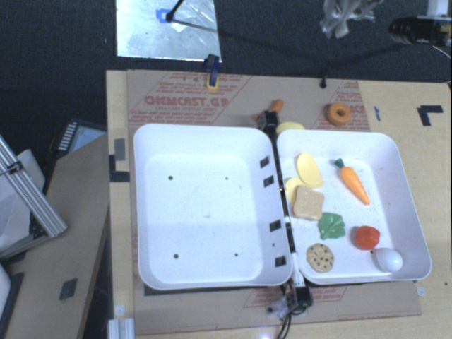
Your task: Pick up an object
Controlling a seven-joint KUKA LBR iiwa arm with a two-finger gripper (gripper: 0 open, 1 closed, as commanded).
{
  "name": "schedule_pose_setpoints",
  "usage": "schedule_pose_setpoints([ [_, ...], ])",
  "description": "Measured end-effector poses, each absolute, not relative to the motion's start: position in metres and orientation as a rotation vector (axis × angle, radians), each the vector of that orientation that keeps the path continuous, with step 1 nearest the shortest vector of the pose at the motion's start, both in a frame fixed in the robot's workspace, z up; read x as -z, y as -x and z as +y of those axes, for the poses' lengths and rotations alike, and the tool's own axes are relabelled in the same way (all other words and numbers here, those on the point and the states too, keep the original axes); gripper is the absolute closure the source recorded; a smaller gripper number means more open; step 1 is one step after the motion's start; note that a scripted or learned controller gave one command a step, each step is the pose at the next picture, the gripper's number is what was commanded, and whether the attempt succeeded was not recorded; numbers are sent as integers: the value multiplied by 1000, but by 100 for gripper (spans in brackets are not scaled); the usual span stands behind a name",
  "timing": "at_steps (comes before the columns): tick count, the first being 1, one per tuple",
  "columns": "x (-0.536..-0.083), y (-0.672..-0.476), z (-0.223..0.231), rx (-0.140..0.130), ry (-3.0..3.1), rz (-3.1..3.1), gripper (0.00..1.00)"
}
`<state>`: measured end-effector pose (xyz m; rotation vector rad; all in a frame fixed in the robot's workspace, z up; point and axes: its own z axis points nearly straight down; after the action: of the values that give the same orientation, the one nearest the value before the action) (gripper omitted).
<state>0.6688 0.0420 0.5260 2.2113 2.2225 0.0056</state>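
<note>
While tool hovers, carrot lies binned.

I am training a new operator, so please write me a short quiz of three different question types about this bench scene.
1. True or false: the carrot lies in the right bin.
2. Which item sits outside both bins, on the cardboard? A) cookie B) doughnut C) tomato
3. Fill in: the white egg lies in the right bin's near-right corner, beside the ____.

Key: 1 true; 2 B; 3 tomato. The gripper hangs beyond the bench, past the far edge.
</note>
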Motion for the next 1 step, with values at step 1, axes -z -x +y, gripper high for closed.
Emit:
schedule_pose_setpoints([
  [1,-498,-668,30,1,-2221,2220,100],
])
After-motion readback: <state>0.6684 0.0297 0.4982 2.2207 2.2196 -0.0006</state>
